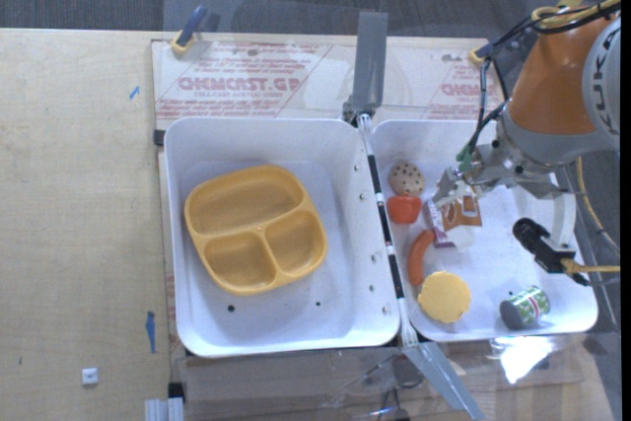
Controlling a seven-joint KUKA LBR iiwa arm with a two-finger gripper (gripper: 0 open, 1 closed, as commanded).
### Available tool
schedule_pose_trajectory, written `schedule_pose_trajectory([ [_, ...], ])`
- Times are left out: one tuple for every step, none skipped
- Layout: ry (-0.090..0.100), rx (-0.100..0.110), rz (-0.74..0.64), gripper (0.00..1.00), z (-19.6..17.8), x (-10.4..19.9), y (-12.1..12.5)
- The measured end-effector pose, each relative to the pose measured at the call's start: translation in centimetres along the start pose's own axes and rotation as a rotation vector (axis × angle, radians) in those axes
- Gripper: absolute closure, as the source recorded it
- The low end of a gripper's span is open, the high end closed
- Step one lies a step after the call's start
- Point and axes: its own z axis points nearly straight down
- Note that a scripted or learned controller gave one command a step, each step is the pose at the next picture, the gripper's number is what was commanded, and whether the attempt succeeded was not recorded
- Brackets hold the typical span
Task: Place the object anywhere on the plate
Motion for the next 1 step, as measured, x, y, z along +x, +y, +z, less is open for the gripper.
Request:
schedule_pose_trajectory([
  [0.002,0.002,-0.081,1.00,0.03,9.17,-2.47],
])
